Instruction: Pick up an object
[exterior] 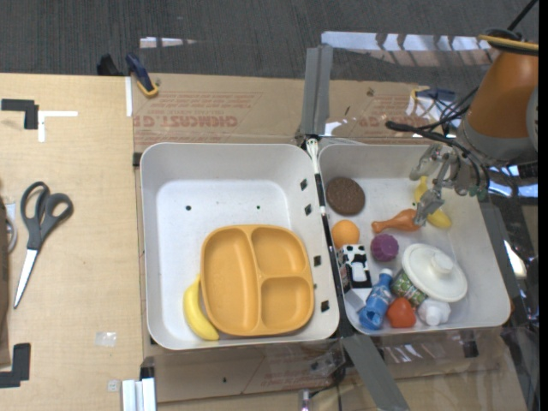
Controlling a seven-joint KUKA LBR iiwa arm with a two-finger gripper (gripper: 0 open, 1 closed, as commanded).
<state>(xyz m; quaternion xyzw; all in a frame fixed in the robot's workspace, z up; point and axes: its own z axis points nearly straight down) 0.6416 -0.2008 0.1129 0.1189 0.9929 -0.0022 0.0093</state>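
The bench (68,315) carried two shallow white bins side by side. The left bin (171,187) held a yellow-orange divided plate (257,279) with three compartments, and a banana (197,313) lay tucked against the plate's left lower edge. The right bin (492,255) held the smaller items. The arm (505,92), grey with an orange band, reached in from the right over the right bin's far corner.

A white lidded dish (435,272) sat toward the near right of that bin. A round brown cookie-like disc (345,195) lay at the far left, with an orange ball (346,233) just in front of it. A purple ball (384,247) lay near the bin's middle. A black-and-white block (355,265) lay against the left wall. A blue bottle (375,305) and a red item (401,312) lay along the near wall.

The gripper (431,202) stood low over an orange drumstick-shaped toy (396,223) and a small yellow item (438,219). Whether its jaws were parted or closed could not be told, nor whether anything was grasped.

Scissors (38,221) lay well apart on the bench, at far left.
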